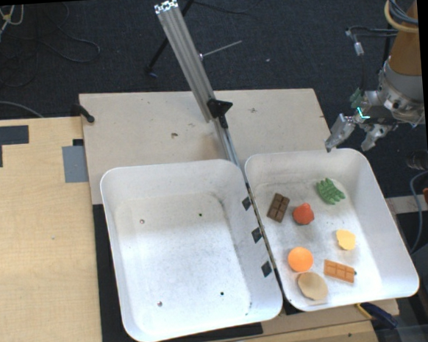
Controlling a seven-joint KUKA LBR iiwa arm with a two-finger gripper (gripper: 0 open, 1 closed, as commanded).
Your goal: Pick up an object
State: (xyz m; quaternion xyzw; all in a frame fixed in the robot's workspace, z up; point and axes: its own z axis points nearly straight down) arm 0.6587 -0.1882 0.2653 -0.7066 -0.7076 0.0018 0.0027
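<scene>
The front rim of the left bin [204,326] is lying nearest the camera, at the bottom of the view, and the front rim of the right bin [357,299] is sitting beside it.

The gripper [357,134] is hovering over the far right corner of the right bin, just above and outside its back rim, with its two fingers [338,136] spread apart and nothing between them. Above it the grey wrist is rising toward the orange band of the arm [405,48], which is reaching in from the right and pointing the fingers down and slightly toward the bins.

All the candidates are lying in the right bin, forward and to the view's left of the gripper. Nearest is the green piece [331,190], just inside the back rim, its long axis running roughly front to back. Beyond it the red piece [303,214] and the brown chocolate block [278,207] are sitting close together but apart. Further toward the camera are the yellow piece [345,239], the orange ball [300,258], the orange wafer [339,270] and the tan disc [312,286], which is touching or nearly touching the ball. As a judgement, the pick is not yet begun; the green piece is offering the shortest descent.
</scene>
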